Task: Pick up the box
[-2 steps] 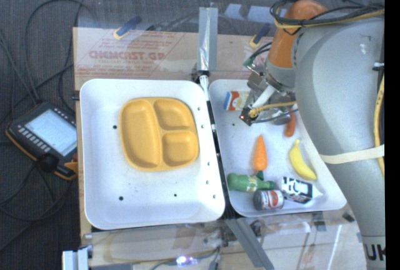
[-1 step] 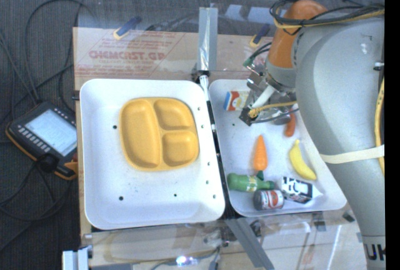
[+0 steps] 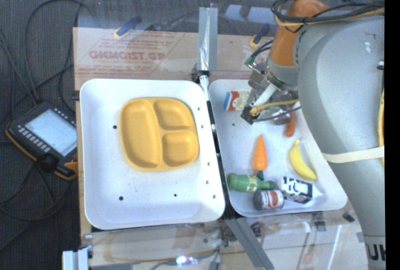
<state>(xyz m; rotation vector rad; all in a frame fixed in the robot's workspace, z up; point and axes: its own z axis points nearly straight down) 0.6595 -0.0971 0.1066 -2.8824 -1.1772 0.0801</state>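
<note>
A small box [image 3: 234,100], white with red and blue print, is seen lying near the right bin's far-left corner.

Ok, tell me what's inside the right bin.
A small box, carrot, banana, green bottle, can, black-and-white carton and a red piece. The arm covers the bin's right side.

Single fixed cam, mounted above the bench, looking down at a slant. Both white bins sit mid-frame side by side: left bin [image 3: 100,200], right bin [image 3: 331,197]. Far enough back to catch dark carpet and cables along the top and left, plus a teach pendant [image 3: 44,134] on the floor at left. Arm [image 3: 340,87] enters from frame right, close to the lens, bulking large over the right bin.
</note>
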